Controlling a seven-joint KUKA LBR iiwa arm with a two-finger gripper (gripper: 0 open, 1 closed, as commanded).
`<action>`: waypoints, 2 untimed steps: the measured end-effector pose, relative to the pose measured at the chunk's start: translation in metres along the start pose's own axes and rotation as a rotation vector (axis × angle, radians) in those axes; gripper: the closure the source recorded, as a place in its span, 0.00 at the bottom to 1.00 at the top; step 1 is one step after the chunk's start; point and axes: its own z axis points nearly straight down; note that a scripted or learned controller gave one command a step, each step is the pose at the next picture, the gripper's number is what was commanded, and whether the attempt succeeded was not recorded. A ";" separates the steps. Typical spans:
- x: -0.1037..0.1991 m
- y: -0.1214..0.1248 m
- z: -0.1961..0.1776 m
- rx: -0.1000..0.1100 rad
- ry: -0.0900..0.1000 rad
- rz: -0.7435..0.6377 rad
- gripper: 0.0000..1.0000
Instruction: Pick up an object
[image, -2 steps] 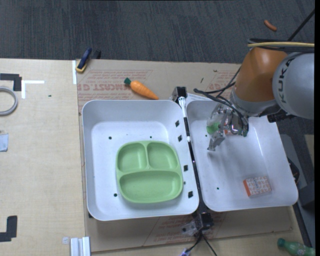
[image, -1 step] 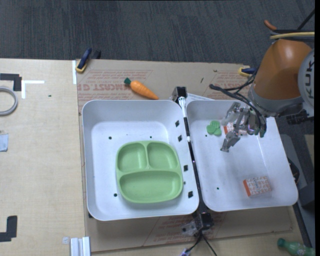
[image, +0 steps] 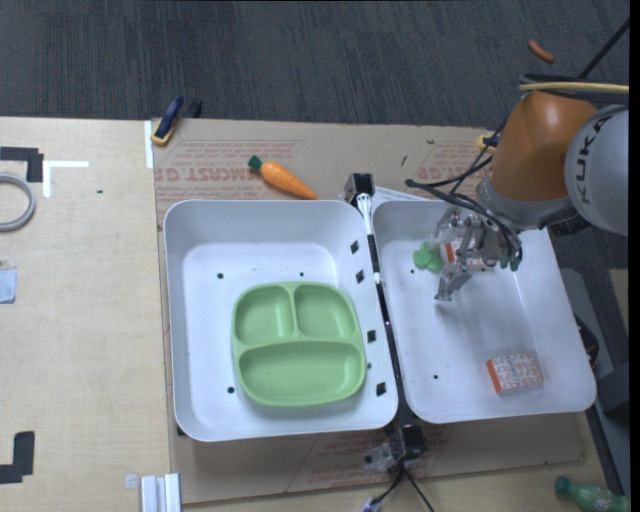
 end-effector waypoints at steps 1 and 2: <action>-0.009 -0.021 0.000 0.000 -0.001 -0.035 0.00; -0.005 0.003 0.000 -0.001 0.001 -0.196 0.00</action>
